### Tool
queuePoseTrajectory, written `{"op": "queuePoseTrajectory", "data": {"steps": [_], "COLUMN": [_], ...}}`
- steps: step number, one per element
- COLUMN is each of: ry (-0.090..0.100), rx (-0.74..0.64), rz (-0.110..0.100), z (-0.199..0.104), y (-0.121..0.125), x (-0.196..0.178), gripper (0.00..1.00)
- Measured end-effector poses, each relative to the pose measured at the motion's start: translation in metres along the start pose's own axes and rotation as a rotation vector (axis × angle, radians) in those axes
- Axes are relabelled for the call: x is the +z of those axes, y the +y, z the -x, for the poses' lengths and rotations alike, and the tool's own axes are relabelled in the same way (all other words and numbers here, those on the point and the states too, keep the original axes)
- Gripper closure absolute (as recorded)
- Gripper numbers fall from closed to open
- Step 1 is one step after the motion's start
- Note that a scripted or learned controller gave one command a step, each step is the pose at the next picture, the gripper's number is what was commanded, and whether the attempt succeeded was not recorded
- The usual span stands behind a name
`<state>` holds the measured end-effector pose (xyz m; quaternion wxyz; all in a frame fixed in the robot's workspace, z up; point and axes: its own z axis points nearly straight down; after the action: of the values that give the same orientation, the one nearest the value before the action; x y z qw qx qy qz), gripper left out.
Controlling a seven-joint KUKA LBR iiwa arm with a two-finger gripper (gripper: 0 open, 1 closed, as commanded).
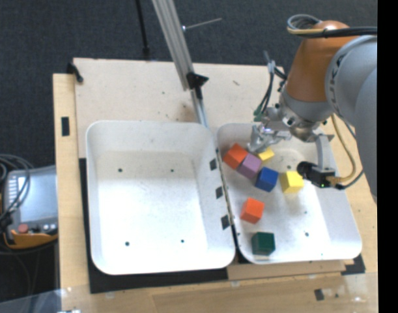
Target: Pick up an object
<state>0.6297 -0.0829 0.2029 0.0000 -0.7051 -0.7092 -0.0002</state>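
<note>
Dark carpet surrounds a pale wooden bench (133,87) that carries two shallow white bins side by side. Nearest the camera, at the front edge of the right bin (335,227), sits a green block (264,242), with an orange block (253,210) a little further in. Beyond these, a blue block (266,178) and a yellow block (291,182) lie near the bin's middle, and a purple block (251,165) touches a second orange-red block (236,156) close to the bin's left wall. A small yellow piece (266,154) lies just behind the purple block, toward the back edge. The left bin (101,175) holds no blocks. Over the right bin's back edge hangs the gripper (266,135), low above the cluster of purple, orange-red and small yellow pieces. Whether it is spread or closed cannot be told from this angle, and nothing is visibly held. The step looks like the approach or descent onto a chosen block, with the pick not yet made. Next, the arm would likely need to settle squarely over one block, since the crowded neighbours could be nudged or jam the grasp.
</note>
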Motion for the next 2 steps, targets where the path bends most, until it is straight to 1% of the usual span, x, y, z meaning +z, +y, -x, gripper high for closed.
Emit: {"op": "queuePoseTrajectory", "data": {"steps": [1,2], "ry": [0.001,0.002], "rx": [0.000,-0.002], "rz": [0.000,0.003], "z": [-0.040,-0.092], "y": [-0.009,-0.019], "x": [-0.007,-0.026], "gripper": [1.00,1.00]}}
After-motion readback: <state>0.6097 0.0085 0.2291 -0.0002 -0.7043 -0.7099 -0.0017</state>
